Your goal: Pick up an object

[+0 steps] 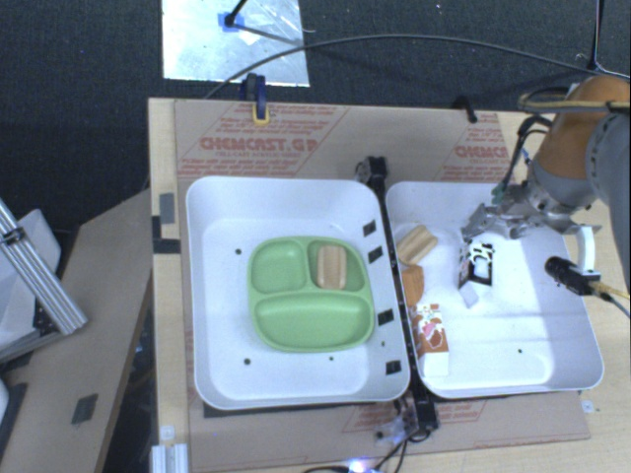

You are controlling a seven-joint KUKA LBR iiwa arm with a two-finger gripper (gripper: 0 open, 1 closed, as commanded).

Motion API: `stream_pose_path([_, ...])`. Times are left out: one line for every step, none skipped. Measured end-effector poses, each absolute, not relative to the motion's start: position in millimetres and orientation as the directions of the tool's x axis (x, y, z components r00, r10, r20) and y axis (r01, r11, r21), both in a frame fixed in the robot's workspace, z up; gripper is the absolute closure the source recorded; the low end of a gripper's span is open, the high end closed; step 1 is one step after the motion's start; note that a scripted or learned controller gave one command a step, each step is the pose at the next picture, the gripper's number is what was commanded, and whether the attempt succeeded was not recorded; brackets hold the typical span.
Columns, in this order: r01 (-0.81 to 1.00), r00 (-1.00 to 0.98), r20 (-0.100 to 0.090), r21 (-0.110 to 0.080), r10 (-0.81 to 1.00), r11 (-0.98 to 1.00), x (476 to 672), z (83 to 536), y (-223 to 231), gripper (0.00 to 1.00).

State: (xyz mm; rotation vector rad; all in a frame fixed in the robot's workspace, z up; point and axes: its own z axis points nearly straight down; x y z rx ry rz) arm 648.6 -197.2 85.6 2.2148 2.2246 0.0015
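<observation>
My gripper (496,221) hangs over the upper middle of the right bin (567,358), on the arm coming in from the right. Just below and left of it is a small black-and-white patterned object (477,262), very close to the gripper; whether they touch is unclear. At the bin's left wall lie a tan bread roll (415,243), an orange-brown piece (412,284) and a white and orange packet (431,335).
The left bin (222,215) holds a green divided plate (301,313) with a tan bread-like piece (330,265) in its upper right compartment. A black divider with clips (380,230) separates the bins. The bench is covered with cardboard (286,141).
</observation>
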Motion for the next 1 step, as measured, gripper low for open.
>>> stream_pose_path([1.0,-0.006,-0.002,0.006,1.0,0.006,649.7,97.1,-197.2,1.0])
